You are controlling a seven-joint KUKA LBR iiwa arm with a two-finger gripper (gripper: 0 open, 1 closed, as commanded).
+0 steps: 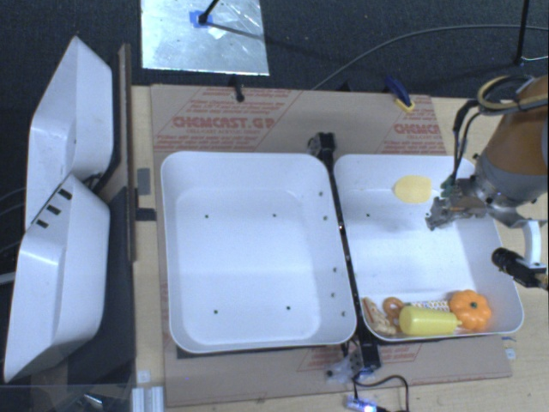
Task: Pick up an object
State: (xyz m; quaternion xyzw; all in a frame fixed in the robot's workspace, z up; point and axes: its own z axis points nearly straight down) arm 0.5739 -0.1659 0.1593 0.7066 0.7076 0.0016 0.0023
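A dark carpeted floor (360,15) surrounds a pale wooden bench (141,316), and a brown cardboard sheet (223,118) with red printing covers most of the bench top. A shiny metal plate (203,24) lies on the floor beyond the far edge, with a thin black rod slanting across it. Two spare white tubs (60,230) lean stacked along the left side of the bench. Thin cables curve over the floor at the upper right, and a blue-and-yellow clip (399,94) sits on the far edge of the cardboard.

The grey arm (515,144) with its orange band comes in from the right, over the far right corner of the right bin (377,256). Its gripper (444,209) hangs low near the bin's right wall; whether the fingers are spread or closed cannot be told from this angle, and nothing shows between them.

The left bin (249,247) shows a bare white floor with small dark dots. In the right bin, a pale yellow round piece (413,189) lies near the far wall, just left of the gripper and apart from it. Along the near wall sit an orange pumpkin (470,308), a yellow block (426,320) touching it, and a few small brown pretzel-like bits (383,312) to the left.
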